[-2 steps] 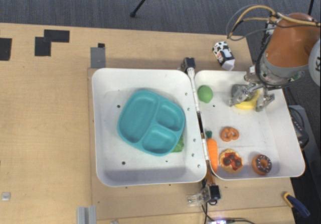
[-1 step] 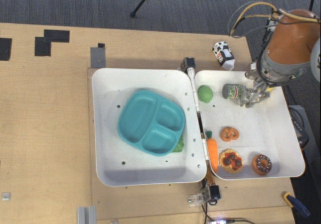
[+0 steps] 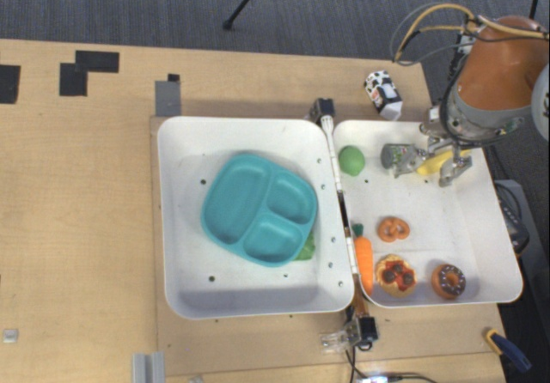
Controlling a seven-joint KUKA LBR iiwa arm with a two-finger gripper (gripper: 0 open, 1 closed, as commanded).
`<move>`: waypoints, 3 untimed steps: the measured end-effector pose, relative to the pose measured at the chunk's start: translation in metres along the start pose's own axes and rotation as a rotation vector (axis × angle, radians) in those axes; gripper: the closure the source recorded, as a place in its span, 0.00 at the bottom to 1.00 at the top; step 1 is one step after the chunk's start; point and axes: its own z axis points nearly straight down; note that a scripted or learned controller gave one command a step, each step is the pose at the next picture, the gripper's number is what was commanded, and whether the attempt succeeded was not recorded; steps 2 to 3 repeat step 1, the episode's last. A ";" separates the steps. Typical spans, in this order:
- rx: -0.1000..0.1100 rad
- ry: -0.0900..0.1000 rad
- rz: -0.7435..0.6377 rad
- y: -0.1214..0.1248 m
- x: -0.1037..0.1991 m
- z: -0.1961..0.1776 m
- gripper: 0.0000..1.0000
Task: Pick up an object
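Observation:
My gripper (image 3: 426, 161) is low in the upper part of the right bin (image 3: 481, 227), under the arm's orange band. It stands open, one finger (image 3: 396, 157) to the left and the other to the right of a yellow banana-like toy (image 3: 433, 165). The toy lies between them on the bin floor. Whether the fingers touch it I cannot tell. A green ball (image 3: 351, 159) lies to the left of the gripper. Lower in the same bin are a pretzel (image 3: 393, 228), an orange carrot (image 3: 364, 261), a small pizza-like tart (image 3: 395, 276) and a chocolate donut (image 3: 448, 280).
The left bin (image 3: 185, 227) holds a teal divided plate (image 3: 260, 208) with a green scrap (image 3: 305, 250) peeking out at its lower right. A black-and-white carton (image 3: 383, 93) stands on the bench above the right bin. Cables loop above the arm.

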 end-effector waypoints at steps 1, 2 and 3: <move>-0.011 0.008 0.307 -0.001 0.026 0.013 0.00; -0.011 0.008 0.307 -0.001 0.026 0.013 0.00; -0.011 0.008 0.307 -0.001 0.026 0.013 0.00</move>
